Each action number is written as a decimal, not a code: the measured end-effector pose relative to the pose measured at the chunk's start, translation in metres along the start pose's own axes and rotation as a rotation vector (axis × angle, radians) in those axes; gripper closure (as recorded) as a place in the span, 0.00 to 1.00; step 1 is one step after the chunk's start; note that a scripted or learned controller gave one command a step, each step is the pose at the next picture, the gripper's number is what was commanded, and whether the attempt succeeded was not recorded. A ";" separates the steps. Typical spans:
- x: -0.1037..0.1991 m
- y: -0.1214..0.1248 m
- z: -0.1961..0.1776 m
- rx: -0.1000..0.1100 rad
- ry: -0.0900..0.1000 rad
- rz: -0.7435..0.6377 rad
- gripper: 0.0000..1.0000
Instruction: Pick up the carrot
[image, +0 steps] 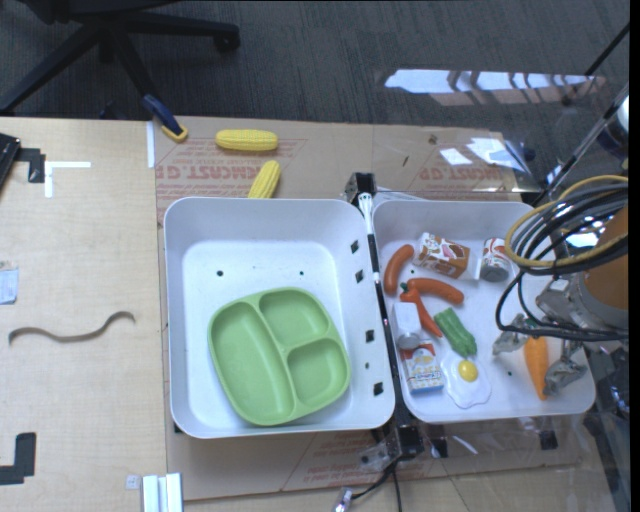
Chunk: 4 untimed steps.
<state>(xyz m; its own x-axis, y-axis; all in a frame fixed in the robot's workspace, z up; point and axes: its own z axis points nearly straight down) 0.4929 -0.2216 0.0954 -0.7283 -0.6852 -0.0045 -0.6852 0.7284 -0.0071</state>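
Observation:
The carrot (537, 366) is a short orange piece lying on the floor of the right bin (520, 215), close to its front right corner. My gripper (536, 356) hangs right over it at the end of the grey arm. One grey finger (507, 340) shows on the carrot's left and the other on its right. The fingers stand apart, wider than the carrot, so the gripper is open around it. The wrist and cables cover the bin's right wall.
The right bin also holds two red sausages (432, 290), a green pepper (456, 331), a fried egg (467, 377), a small carton (424, 368), a can (493, 259) and a snack pack (443, 255). In the left bin lies a green divided plate (280, 353). Two corn cobs (247, 141) lie on the bench behind.

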 end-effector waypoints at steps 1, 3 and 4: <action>-0.003 -0.001 -0.010 0.001 -0.002 -0.004 1.00; -0.030 -0.006 0.003 -0.014 -0.023 -0.472 0.00; -0.029 -0.009 -0.007 -0.007 -0.019 -0.468 1.00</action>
<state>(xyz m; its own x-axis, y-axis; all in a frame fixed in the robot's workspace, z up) 0.5199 -0.2081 0.1021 -0.3410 -0.9398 -0.0210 -0.9400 0.3412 -0.0059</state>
